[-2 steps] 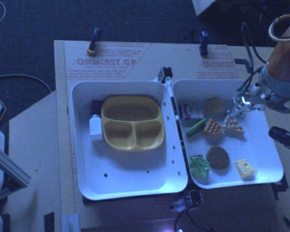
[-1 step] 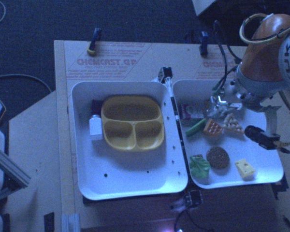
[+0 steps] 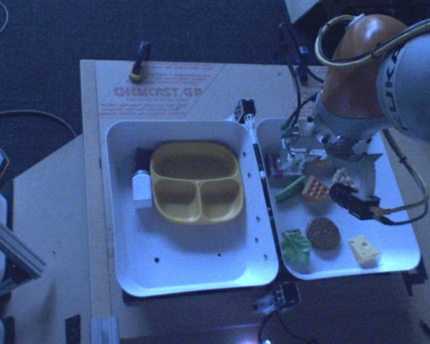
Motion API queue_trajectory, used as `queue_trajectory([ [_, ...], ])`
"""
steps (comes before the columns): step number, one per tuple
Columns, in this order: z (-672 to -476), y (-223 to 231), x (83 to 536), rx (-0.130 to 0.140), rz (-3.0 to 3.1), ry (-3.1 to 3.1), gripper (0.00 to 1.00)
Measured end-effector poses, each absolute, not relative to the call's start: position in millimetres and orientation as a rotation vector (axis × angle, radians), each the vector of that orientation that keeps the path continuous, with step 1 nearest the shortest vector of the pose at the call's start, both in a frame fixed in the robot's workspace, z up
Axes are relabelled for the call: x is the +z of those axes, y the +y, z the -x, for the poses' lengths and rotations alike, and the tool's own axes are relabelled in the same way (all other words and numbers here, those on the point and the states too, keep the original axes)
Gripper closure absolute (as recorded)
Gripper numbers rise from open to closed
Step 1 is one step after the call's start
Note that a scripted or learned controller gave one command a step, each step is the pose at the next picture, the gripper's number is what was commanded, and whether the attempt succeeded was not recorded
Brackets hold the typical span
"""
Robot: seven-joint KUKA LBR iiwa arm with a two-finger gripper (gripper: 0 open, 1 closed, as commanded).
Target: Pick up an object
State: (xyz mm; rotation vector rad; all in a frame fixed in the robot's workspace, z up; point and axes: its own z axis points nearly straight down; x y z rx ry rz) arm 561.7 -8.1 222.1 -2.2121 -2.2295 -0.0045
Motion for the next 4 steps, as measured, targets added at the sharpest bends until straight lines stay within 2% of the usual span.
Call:
queue_trajectory([
  [1, -576.7, 42, 213, -0.005, 2.216, -2.229, 1.00],
  [2, -587.2, 79, 236, -0.008, 2.218, -2.229, 1.00],
  [3, -578.0, 73, 233, 0.005, 2.220, -2.219, 1.00],
  [4, -582.4, 74, 235, 0.000, 2.220, -2.223, 1.00],
])
